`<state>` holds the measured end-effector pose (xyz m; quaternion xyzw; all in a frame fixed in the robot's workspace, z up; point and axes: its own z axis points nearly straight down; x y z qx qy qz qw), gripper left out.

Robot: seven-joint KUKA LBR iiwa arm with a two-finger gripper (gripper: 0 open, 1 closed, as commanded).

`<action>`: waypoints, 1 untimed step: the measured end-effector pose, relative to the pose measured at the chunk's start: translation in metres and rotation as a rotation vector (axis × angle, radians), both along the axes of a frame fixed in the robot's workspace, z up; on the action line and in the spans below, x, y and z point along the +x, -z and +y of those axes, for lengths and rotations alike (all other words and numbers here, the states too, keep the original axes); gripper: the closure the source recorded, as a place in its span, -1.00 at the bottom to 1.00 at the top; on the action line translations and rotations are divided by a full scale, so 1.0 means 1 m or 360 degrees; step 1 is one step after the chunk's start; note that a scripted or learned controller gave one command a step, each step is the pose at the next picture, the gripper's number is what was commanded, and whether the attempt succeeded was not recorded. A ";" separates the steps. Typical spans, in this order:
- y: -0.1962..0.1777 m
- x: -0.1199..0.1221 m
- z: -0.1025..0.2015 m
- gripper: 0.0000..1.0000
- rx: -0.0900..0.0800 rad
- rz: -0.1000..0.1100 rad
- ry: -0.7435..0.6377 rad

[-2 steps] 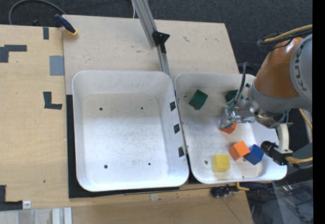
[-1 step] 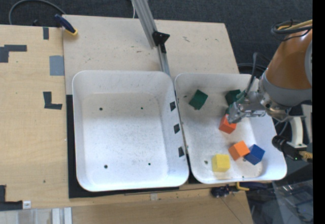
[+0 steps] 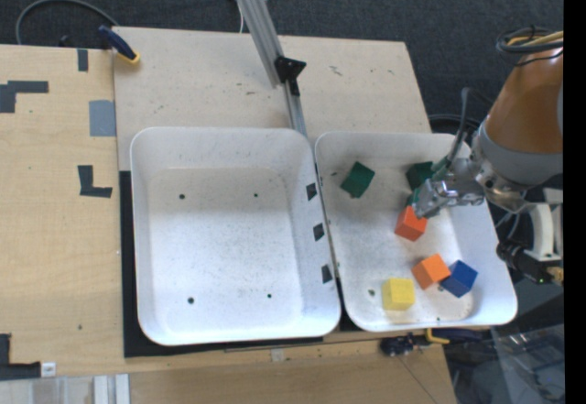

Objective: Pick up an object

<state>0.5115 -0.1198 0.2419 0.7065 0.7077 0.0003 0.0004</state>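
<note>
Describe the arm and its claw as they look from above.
The arm is a bulky rounded body with a shiny orange band over a grey section. It narrows to a small silver-grey metal claw with dark parts. Black cables loop behind the arm's top.

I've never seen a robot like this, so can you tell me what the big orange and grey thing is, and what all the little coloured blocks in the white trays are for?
The orange and grey thing is a robot arm. It reaches in from the right of the picture, and its job is to pick something up. At its end is a gripper, a small metal hand with two fingers. The camera sits above the bench and looks down at a slant.

Two shallow white trays lie side by side. The left tray has only dark specks. The right tray holds toy blocks: a green block, a darker green block, a red-orange block right under the gripper, an orange block, a blue block touching it, and a yellow block.

I can't tell yet if the gripper has grabbed anything.
</note>
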 end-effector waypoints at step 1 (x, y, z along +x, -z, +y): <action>-0.004 -0.008 0.048 1.00 0.0003 0.0005 -0.0007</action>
